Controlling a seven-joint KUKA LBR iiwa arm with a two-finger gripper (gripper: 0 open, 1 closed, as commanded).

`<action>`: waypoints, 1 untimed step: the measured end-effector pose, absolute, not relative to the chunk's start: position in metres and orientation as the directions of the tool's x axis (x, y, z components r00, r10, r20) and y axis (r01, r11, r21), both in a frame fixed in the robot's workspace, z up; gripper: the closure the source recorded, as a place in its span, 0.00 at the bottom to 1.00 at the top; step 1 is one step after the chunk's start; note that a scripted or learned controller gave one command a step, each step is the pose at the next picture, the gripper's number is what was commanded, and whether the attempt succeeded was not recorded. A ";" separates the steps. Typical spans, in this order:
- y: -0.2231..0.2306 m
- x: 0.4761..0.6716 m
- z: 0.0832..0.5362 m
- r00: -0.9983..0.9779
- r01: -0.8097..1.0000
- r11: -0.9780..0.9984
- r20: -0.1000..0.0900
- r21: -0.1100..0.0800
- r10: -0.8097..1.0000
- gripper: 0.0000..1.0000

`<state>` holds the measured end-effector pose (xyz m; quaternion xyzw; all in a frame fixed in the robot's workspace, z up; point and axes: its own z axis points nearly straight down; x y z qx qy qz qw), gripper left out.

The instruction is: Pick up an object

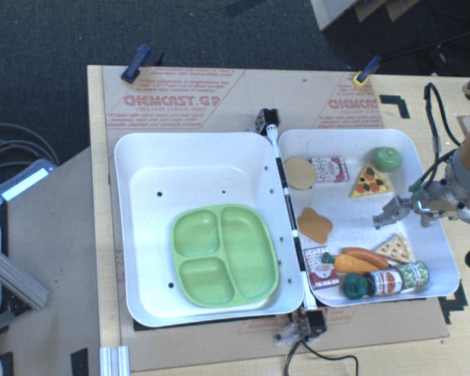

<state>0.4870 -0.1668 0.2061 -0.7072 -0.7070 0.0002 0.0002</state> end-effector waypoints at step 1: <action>-0.126 0.548 0.173 -0.002 1.000 0.002 0.000 0.001 1.000 0.00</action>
